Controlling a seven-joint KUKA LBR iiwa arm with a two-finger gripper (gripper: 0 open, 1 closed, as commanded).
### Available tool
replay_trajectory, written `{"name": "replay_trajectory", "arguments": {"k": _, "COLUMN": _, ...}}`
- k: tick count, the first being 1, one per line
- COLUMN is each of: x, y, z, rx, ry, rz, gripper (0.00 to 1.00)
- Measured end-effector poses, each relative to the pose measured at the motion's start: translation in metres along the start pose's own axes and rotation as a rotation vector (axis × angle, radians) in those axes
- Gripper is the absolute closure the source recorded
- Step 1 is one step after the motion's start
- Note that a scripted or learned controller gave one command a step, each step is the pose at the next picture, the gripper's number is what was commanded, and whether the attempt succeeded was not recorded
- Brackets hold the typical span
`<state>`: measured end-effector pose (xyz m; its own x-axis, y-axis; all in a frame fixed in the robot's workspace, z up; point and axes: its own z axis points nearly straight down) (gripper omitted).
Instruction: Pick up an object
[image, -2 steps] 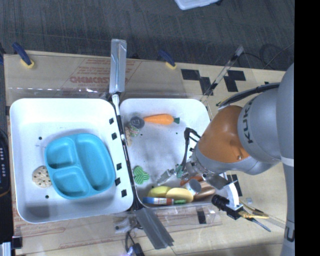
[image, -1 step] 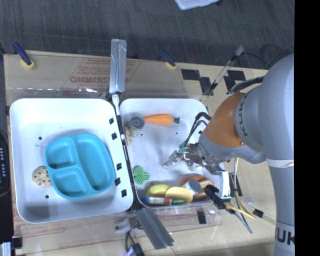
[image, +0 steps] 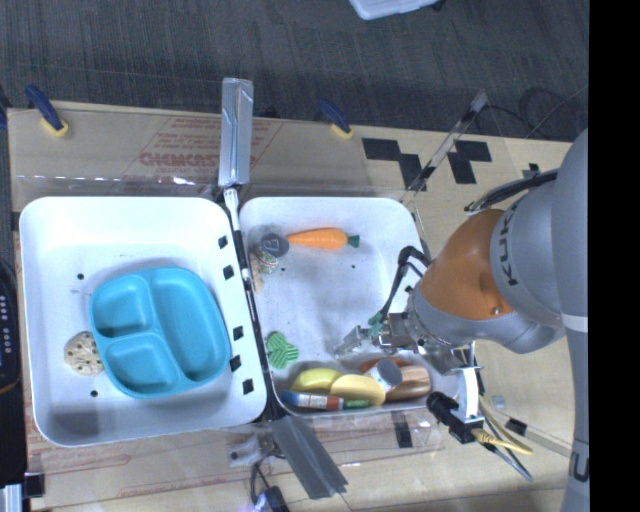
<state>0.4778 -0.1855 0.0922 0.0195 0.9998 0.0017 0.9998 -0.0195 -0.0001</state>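
Note:
My gripper hangs low over the right bin, near its front right corner, just above a cluster of objects. Beneath and in front of it lie a brown bottle-like item, two yellow fruit-shaped pieces and a marker along the front wall. A green leafy toy lies to the gripper's left. An orange carrot and a small grey round object rest at the bin's far side. The wrist hides what is directly under the gripper.
The left bin holds a blue divided plate and a cookie at its left. A divider wall separates the bins. The grey and orange arm covers the right bin's right edge.

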Motion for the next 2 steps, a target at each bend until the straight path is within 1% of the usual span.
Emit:
{"name": "replay_trajectory", "arguments": {"k": 1, "x": -0.001, "y": 0.001, "z": -0.01, "rx": -0.002, "ry": -0.001, "rz": -0.004, "gripper": 1.0}}
{"name": "replay_trajectory", "arguments": {"k": 2, "x": -0.01, "y": -0.001, "z": -0.055, "rx": 0.0, "ry": -0.001, "rz": 0.054, "gripper": 1.0}}
